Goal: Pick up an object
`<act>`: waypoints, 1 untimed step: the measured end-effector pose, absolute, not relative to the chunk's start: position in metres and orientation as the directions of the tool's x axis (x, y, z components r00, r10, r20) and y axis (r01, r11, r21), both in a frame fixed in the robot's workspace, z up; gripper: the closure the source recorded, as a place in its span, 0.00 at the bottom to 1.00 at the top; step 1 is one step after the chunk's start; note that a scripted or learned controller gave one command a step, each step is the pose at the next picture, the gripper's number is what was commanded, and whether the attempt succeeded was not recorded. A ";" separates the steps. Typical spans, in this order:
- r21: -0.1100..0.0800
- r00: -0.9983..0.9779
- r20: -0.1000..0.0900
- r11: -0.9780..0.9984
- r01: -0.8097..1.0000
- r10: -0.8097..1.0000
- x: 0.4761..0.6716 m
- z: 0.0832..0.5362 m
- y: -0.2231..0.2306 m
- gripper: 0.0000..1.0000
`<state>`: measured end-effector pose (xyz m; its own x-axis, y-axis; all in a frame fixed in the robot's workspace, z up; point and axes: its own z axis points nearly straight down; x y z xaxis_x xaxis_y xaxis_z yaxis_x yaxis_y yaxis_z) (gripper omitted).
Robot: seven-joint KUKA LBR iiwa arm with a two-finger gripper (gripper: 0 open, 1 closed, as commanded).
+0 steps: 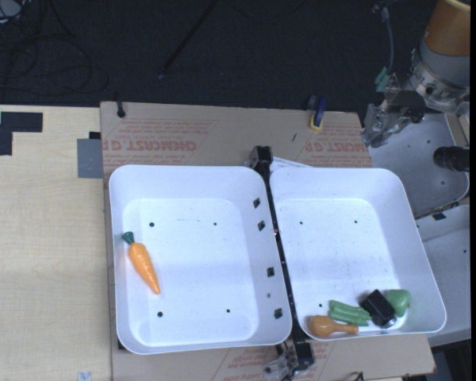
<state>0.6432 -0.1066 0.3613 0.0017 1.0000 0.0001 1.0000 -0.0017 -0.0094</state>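
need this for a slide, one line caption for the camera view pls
Gripper raised off the bins' far right corner; carrot in the left bin, small items clustered in the right bin's near corner.

1. A robot lab or test cell: two white bins (186, 182) sit clamped on a cardboard sheet (222, 133) on a bench.
2. Loose cables (32, 6) trail over the dark floor behind.
3. A grey arm (440, 46) stands on a metal base plate (428, 153).

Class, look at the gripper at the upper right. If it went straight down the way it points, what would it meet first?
Probably the grey bench surface beside the right bin, since the gripper hangs outside the bin's rim; depth is unclear.
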 end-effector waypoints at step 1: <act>-0.007 -0.003 0.002 0.003 1.000 1.000 0.643 0.326 -0.057 1.00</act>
